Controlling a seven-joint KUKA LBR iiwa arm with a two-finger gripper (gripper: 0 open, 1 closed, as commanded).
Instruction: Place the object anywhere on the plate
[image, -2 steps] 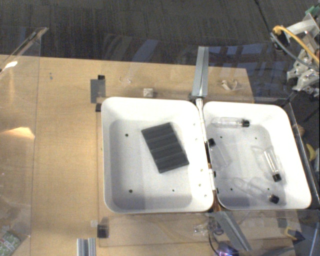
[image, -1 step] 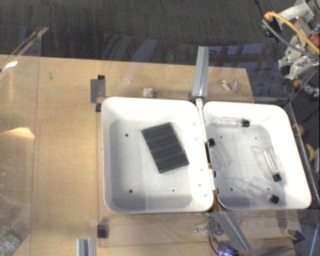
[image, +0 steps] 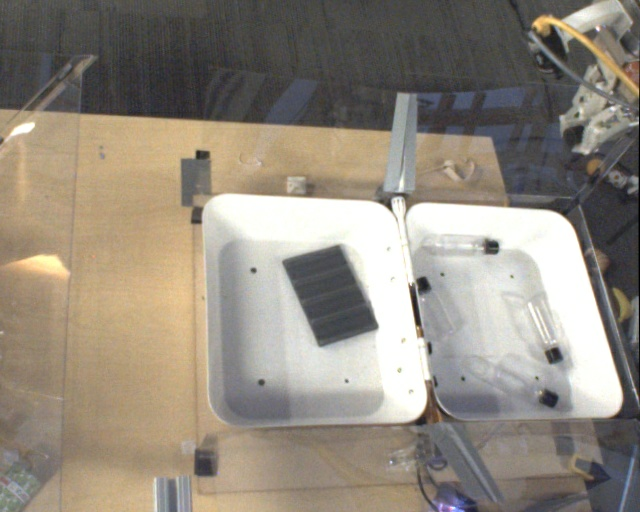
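The plate (image: 330, 295) is a dark grey ribbed rectangle lying tilted on the floor of the left bin (image: 225, 400). The right bin (image: 590, 390) holds three clear tubes with black caps: one (image: 460, 243) near its back wall, one (image: 543, 328) toward the right, one (image: 515, 380) near the front. Both bins sit on the wooden desk (image: 110, 330).

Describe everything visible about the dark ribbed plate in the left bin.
The plate is a flat, dark grey rectangle with about four parallel ridged bands across it, matte like rubber or plastic. It lies flat on the floor of the left bin, near the centre and slightly toward the far side, turned at an angle to the bin walls. Nothing rests on it, and it touches only the bin floor.
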